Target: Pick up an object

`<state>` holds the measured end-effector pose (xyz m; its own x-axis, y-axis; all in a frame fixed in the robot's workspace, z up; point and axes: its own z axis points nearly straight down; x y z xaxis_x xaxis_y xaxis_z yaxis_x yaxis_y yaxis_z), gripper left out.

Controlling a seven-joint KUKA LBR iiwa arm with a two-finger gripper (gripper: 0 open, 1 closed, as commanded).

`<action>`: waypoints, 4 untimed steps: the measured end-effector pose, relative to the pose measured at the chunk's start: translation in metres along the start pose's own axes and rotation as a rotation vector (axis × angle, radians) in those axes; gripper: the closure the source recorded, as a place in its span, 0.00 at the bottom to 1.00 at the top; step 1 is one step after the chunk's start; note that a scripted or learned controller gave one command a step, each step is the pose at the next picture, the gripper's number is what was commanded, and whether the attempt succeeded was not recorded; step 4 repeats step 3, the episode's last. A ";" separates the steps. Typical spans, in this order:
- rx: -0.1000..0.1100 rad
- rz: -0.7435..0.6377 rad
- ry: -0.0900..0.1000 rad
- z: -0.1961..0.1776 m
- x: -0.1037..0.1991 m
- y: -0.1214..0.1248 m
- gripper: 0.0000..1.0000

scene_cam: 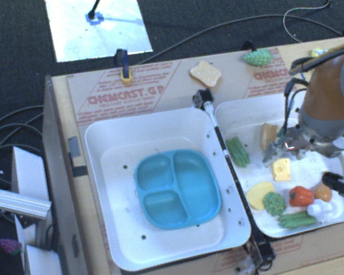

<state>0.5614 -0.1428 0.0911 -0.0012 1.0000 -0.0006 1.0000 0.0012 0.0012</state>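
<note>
Lying in the right white bin (246,108), the candidate objects are spread over its floor: a yellow square cheese slice with holes (282,170) near the middle, a tan wedge of bread (268,134) above it, and a green ridged pickle piece (238,151) by the left wall. Toward the front sit a pale yellow rounded piece (258,194), a green bumpy broccoli piece (274,203), a red pepper (300,196), a small orange piece (322,192), a green pod (296,219) and a white lumpy piece (321,209).

Gripper (277,148) hovers just above the cheese slice, between it and the bread wedge; whether the jaws are spread or closed cannot be told. Nothing is visibly held.

Left white bin (109,138) holds a blue sectioned plastic plate (177,188). On the cardboard behind the bins lie a slice of toast (205,73) and a green bumpy fruit (257,58).
</note>
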 end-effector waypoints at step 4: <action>-0.004 -0.003 0.001 -0.094 0.091 0.023 1.00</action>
